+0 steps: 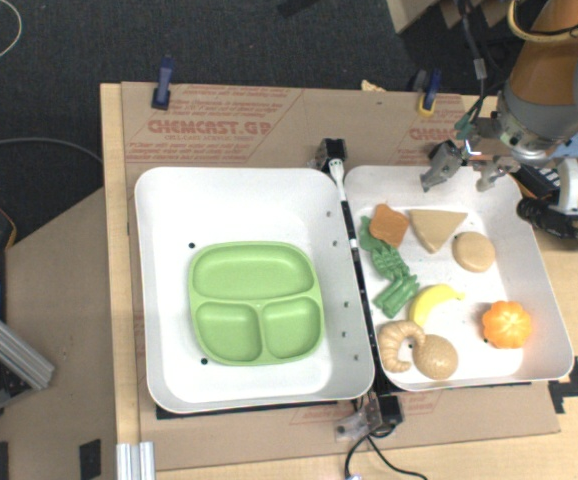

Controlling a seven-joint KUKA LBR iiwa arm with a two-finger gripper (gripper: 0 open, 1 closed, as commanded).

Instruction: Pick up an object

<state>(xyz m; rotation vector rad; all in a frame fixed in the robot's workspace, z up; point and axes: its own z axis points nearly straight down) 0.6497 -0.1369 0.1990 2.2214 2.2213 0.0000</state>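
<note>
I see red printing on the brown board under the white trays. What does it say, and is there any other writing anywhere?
"CHEMCAST G P": large red letters on the brown board, upper left; the last letters are uncertain.
Smaller red lines above and below it: too blurred to read.
Red printing on the same board at upper right: partly hidden and too blurred to read.
No legible writing on the white bins, the green tray or the food pieces.

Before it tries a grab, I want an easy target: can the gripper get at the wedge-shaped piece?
Probably yes: the gripper hangs just above the wedge, whose top is uncovered.
</note>
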